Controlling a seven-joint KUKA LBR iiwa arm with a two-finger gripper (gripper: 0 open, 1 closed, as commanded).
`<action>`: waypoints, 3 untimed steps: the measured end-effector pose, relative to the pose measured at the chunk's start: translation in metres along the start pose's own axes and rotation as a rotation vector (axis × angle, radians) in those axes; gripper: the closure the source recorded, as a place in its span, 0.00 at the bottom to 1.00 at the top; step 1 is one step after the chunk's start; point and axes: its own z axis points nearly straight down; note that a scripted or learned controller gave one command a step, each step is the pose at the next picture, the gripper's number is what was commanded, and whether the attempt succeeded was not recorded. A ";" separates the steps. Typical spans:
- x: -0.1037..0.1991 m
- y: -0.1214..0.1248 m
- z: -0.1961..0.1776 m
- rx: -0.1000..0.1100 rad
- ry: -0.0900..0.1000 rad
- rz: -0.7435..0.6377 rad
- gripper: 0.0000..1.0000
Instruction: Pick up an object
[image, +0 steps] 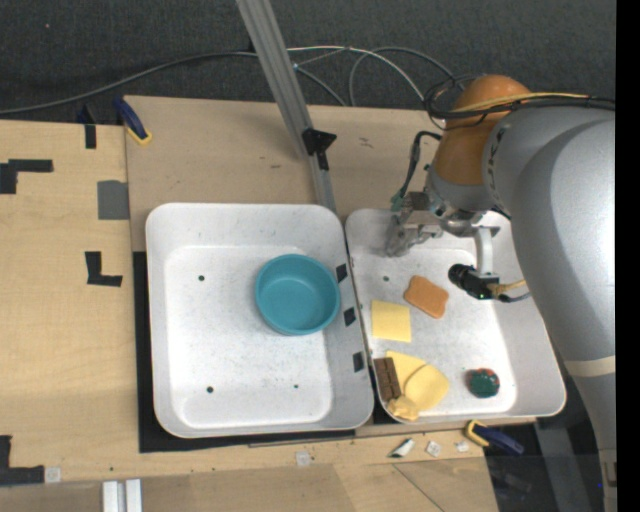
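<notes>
My gripper (403, 238) hangs over the far left corner of the right bin (520, 345), low above its floor, with no object under it. Nearest to it lies an orange-brown oval piece (427, 296), a little toward the front and right. A flat yellow square (391, 321) lies further forward, near the bin's left wall. At the front of that bin sit a crumpled yellow piece (420, 386) with a small brown block (386, 377) against its left side, and a small dark green ball (484, 382).
A blue bowl (296, 293) stands upright in the left bin (200, 340), toward its right side. A grey pole (290, 100) slants over the bench behind the bins. Cables run along the back.
</notes>
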 end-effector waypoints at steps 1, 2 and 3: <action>0.001 -0.006 -0.060 -0.006 0.002 0.003 1.00; -0.002 -0.004 -0.124 -0.007 0.001 0.003 1.00; -0.001 -0.004 -0.111 0.001 0.001 0.003 1.00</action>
